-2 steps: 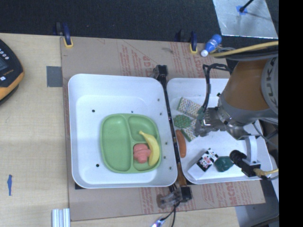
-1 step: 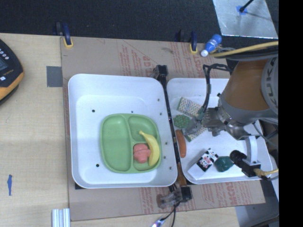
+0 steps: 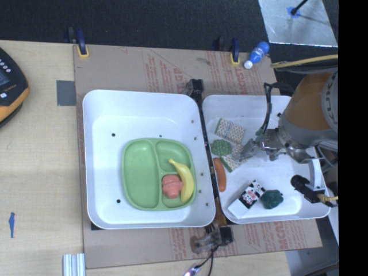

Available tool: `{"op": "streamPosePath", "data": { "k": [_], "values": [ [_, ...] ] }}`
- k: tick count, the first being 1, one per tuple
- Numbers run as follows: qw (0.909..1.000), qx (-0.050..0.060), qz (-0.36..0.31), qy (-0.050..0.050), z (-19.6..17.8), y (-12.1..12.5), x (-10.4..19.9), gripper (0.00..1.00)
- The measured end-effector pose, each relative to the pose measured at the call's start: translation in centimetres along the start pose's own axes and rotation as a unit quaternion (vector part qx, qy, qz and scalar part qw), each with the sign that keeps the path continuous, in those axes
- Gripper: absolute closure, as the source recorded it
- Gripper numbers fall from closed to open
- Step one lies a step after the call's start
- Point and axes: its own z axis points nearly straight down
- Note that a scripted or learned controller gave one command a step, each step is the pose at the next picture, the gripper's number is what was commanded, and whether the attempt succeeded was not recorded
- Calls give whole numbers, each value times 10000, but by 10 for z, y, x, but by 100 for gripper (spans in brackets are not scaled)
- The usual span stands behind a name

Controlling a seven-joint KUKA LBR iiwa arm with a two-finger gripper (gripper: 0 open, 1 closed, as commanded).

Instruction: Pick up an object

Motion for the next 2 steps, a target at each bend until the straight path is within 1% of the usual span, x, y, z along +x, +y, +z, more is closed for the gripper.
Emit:
{"op": "streamPosePath", "data": {
  "k": [1,2],
  "values": [
    [10000,8,-16,11,18,-75,27,0],
    [10000,13,-31,6,8,-75,26,100]
  ]
}}
